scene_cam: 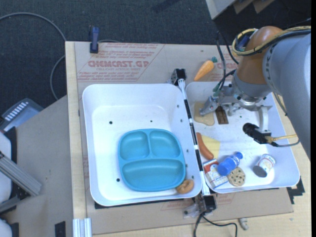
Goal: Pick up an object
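My gripper [220, 113] hangs low over the back left part of the right bin [282, 132], beneath the grey wrist with its orange band. It is right over the edge of a flat tan slice [204, 114] that lies against the bin's left wall. In front of it lie a red sausage [204, 146] on a yellow wedge [213, 143], a blue bottle [228, 164], a round cookie [237, 177], a small silver can [263, 166] and a red and white packet [212, 175]. Nothing shows as lifted.
The left bin [98, 107] holds a blue divided plate [150, 159] and a small brown pastry [186, 185] at its front right corner. An orange carrot [204, 69] lies on the bench behind the right bin. A blue clip [94, 35] sits at the bench's back left.
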Robot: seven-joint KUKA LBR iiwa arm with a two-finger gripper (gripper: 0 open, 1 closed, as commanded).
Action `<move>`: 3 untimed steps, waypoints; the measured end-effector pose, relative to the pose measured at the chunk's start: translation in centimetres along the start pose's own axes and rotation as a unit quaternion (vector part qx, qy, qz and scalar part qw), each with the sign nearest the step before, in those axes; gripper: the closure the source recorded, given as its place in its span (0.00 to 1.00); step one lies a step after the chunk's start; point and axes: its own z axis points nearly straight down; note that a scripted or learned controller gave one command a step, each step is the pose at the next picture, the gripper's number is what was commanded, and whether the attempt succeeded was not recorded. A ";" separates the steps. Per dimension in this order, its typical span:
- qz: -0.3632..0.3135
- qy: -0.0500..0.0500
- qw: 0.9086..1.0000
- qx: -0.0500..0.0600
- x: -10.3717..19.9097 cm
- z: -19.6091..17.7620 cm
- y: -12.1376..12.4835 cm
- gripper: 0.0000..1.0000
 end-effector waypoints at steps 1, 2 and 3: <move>0.001 -0.002 1.000 -0.002 -6.8 0.7 -0.4 0.00; 0.000 -0.002 1.000 -0.004 -6.6 -0.4 -0.3 1.00; 0.000 0.001 1.000 0.001 -1.8 -7.3 -5.0 1.00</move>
